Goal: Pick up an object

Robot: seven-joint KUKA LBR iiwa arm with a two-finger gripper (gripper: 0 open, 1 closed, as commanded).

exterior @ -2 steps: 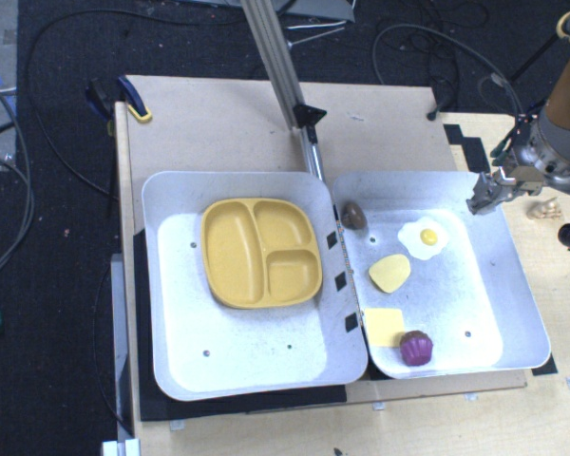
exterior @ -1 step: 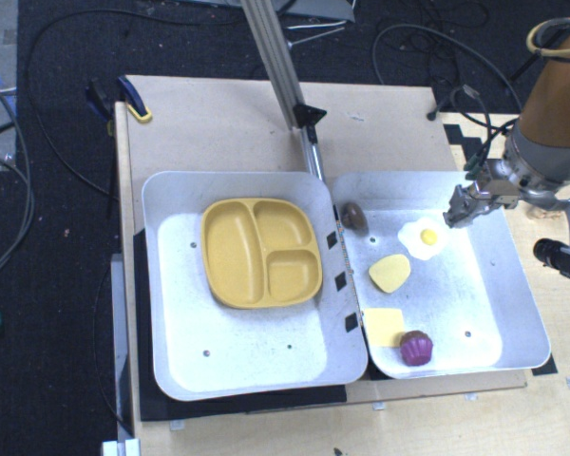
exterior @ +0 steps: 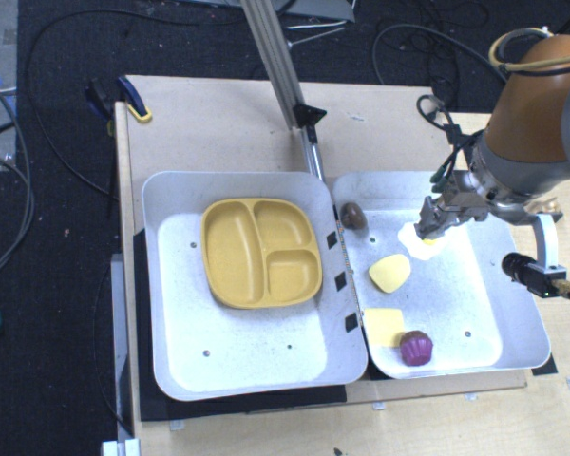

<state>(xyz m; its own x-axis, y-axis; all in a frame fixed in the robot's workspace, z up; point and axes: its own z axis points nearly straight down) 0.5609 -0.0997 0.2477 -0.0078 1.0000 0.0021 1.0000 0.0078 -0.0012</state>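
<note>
— So, what do you have under the arm right now?

— You have the hand (exterior: 431, 230) low over the far part of the right bin (exterior: 513, 340), sitting on top of a small pale, white-and-yellow object (exterior: 420, 246) that pokes out beneath it. You cannot tell from this angle whether the fingers are apart or together, nor whether they grip that object.

— And the rest of that bin?

— You see a brown rounded piece (exterior: 353, 217) near the far left corner, a pale yellow rounded piece (exterior: 389, 274) nearer the middle, a yellow block (exterior: 383, 327) at the left wall, and a purple lump (exterior: 416, 348) just beside the block, toward the near edge. All four lie apart from the hand.

— What about the left bin?

— Your left bin (exterior: 171, 350) holds a yellow divided plate (exterior: 262, 253) with three compartments, lying flat. Both bins sit side by side on the wooden worktop (exterior: 199, 122), and a blue-handled clamp (exterior: 131, 98) with a yellow tip grips the worktop's far left corner.
</note>
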